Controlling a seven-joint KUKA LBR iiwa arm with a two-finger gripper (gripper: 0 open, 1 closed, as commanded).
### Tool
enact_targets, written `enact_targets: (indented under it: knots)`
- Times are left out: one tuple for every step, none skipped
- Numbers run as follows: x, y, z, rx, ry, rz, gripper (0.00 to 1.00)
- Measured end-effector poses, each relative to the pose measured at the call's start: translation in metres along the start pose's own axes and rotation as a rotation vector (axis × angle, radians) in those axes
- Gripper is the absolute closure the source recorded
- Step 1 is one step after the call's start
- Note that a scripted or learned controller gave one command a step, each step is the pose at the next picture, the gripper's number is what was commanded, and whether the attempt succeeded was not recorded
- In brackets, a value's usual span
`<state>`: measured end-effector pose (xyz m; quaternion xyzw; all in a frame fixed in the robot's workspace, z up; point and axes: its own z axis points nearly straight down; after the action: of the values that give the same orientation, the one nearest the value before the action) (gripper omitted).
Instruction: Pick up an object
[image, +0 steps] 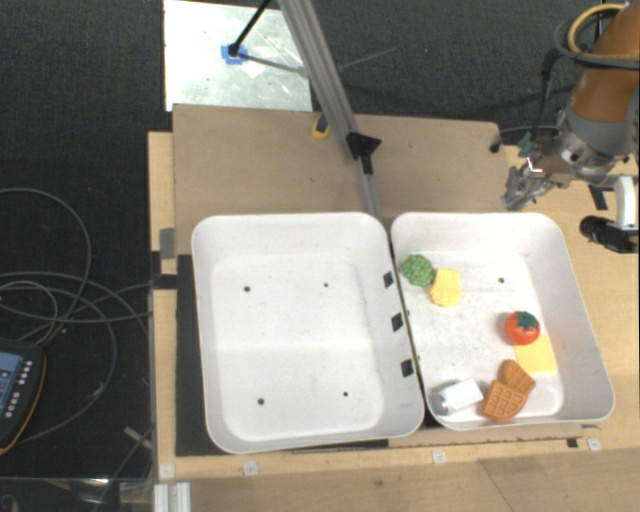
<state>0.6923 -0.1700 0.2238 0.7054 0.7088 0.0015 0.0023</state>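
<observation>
Your gripper (521, 188) hangs above the bench just beyond the far edge of the right bin (575, 262), over none of the objects. You cannot tell how it is set. In that bin you have a green piece (418, 269) touching a yellow piece (446, 287), a tomato (521, 327) beside a yellow block (537, 355), a waffle (508, 391) and a white block (460, 395). The left bin (215, 240) sits alongside.
</observation>
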Motion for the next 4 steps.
enact_targets:
  knots:
    - [0.045,-0.014,0.006,0.005,0.002,-0.004,1.00]
    - [0.104,-0.032,-0.004,0.005,0.003,-0.005,1.00]
    - [0.157,-0.044,-0.016,0.004,0.004,-0.006,1.00]
    - [0.213,-0.062,-0.024,0.005,0.004,-0.006,1.00]
